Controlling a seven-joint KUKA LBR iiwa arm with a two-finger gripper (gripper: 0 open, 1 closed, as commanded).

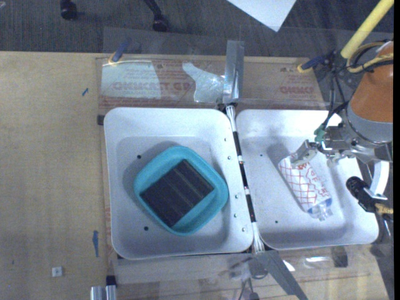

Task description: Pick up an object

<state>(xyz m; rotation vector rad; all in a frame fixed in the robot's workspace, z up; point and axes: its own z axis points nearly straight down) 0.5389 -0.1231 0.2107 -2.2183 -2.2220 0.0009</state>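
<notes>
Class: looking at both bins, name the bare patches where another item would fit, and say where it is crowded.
Left bin: bare floor along the far wall, beyond the blue container. Right bin: bare floor between the divider and the red-and-white packet, plus its near-left corner. Crowded: the right bin's far right, where the gripper sits at the packet.

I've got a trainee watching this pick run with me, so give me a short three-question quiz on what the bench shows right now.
1. True or false: the blue tray lies in the right bin.
2. Which item does the gripper hover over?
A. the blue tray
B. the red-and-white packet
C. the dark ridged block
3. Fill in: the dark ridged block rests inside the ____.

Key
1. False; it lies in the left bin.
2. B; the gripper is at the packet's upper end, in the right bin.
3. blue tray
</notes>
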